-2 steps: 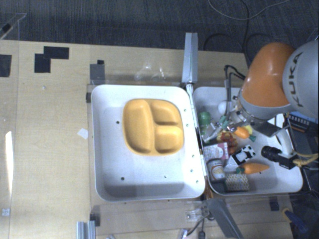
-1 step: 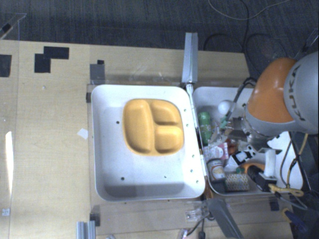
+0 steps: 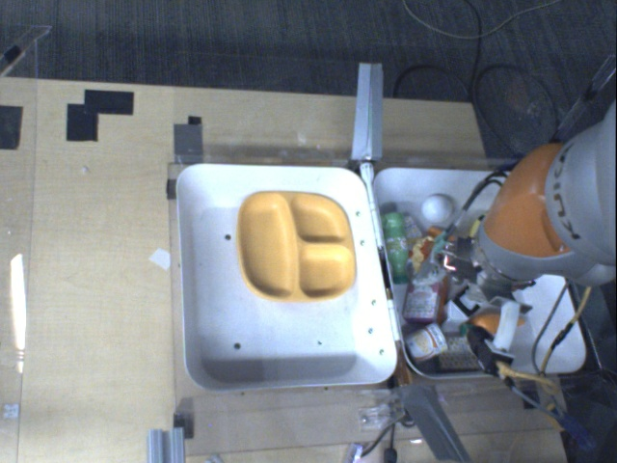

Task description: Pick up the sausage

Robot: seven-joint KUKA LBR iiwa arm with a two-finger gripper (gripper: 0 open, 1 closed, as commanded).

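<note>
The left bin (image 3: 202, 287) on the table (image 3: 87, 258) carries a yellow tray (image 3: 294, 244) with three compartments, nothing lying in them. Just right of the divider, the right bin (image 3: 569, 350) is crowded: a green bottle (image 3: 393, 231) against its left wall, a white ball (image 3: 437, 205) near the back, and a heap of packets (image 3: 424, 297) toward the front. The arm (image 3: 540, 210) hangs over that heap, and the claw (image 3: 463, 263) sits low among the clutter; whether it is released or clenched I cannot tell. The sausage I cannot pick out with any certainty; a reddish piece (image 3: 431, 244) beside the bottle may be it, but it is too small and jumbled to say. To do this step well, the claw should probably come down squarely over the sausage's middle, across its short width, clear of the neighbouring packets, so it closes on one thing only. The likely risk is pinching a packet instead, or the sausage rolling away.
</note>
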